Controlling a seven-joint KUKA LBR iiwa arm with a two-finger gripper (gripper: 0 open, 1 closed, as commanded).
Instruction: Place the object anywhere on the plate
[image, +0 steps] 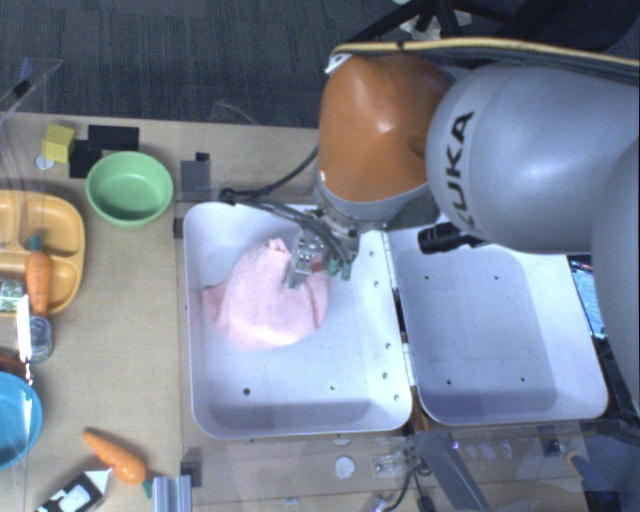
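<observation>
Gripper (316, 262) hangs low over the left bin (350, 400), close to that bin's far edge and its right wall, directly above the right part of a pink plate (262, 298). From the high camera I cannot tell if its jaws are released or clenched, because the wrist covers most of them. I also cannot see any object between them, so where the task's object is stays unclear; a small dark and greenish bit shows at the tip, but it can be a part of the tool itself.

For this step, I judge that the arm needs to be well inside the plate's outline before anything is let go. The tip is near the plate's right rim now, so a small move toward the bin's left wall would give more margin. A low release is also better, so the object does not roll off the rim onto the bin floor.

About containers: the left bin holds the pink plate, which lies in its far half. The right bin (510, 380) shows bare white floor. On the bench, a green bowl (129, 187) stands near the far left corner of the left bin. A yellow tray (55, 235) at the bench's left edge carries a carrot (37, 282).
</observation>
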